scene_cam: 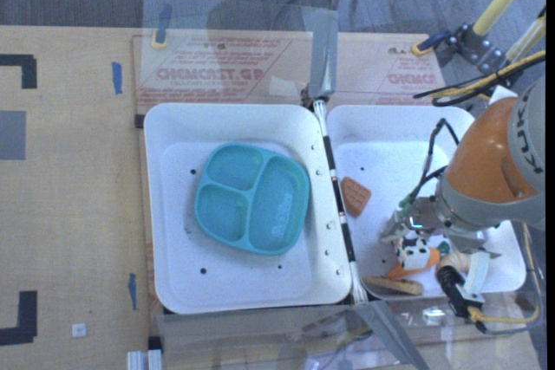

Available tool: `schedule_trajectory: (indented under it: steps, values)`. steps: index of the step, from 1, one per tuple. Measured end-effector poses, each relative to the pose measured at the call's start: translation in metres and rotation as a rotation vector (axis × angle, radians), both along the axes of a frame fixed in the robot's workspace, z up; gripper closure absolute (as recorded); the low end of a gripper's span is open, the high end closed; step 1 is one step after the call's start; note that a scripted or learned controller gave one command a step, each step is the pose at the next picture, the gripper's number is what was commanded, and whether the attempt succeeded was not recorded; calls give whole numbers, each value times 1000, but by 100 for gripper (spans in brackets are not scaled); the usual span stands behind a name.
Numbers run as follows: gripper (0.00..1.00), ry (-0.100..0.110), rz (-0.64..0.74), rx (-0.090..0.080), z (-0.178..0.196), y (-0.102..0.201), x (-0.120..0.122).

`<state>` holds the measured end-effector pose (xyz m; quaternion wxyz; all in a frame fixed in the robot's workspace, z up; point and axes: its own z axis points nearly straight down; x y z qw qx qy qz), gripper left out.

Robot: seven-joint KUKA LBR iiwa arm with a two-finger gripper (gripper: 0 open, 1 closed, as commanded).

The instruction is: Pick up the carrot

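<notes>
The carrot (413, 269) appears as a small orange piece near the front of the right bin (381, 130), partly hidden under a white toy with black spots (415, 254). A bit of green (444, 248) shows to its right. My gripper (406, 227) hangs just above and behind these items, close over the white toy. The slanted view does not show anything held in it.
A tan elongated item (386, 283) lies at the right bin's front edge. An orange-brown flat piece (354, 196) rests near that bin's left wall. A teal divided plate (252, 197) sits in the left bin (173, 143). The arm's orange band (490, 160) covers the bin's right side.
</notes>
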<state>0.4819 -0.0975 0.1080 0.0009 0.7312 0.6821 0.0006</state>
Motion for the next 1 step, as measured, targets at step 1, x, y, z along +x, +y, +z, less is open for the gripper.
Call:
schedule_trajectory:
  steps: [1]
  values:
    - [100,-36,-128,-3,-8,-86,10]
